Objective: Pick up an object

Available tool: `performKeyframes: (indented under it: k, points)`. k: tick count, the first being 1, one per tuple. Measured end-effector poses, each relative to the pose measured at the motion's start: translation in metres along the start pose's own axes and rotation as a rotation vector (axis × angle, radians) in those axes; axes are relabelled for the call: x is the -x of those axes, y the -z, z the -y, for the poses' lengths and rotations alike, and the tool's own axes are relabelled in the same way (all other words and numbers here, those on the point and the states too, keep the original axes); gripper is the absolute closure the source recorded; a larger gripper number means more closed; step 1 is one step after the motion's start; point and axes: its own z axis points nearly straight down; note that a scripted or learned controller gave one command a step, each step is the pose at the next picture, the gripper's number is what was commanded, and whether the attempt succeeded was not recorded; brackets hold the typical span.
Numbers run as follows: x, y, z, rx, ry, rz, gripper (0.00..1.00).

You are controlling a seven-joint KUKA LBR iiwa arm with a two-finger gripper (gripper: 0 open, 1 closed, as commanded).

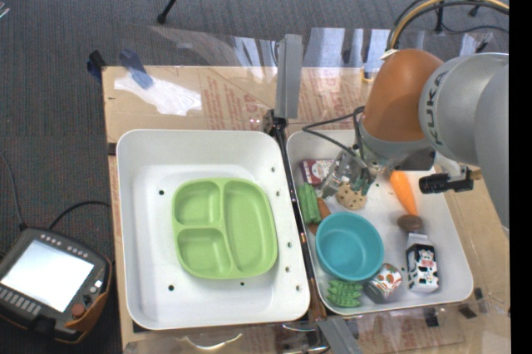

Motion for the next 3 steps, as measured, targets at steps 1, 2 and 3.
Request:
performKeyframes:
  k: [1,2,3]
  points:
    - [0.011,-0.001,0.001,-0.003,-0.069,-0.005,1.00]
    - [0.035,0.000,0.049,-0.002,-0.074,0.000,1.00]
    - [0.034,-0.001,0.048,-0.002,-0.072,-0.004,0.00]
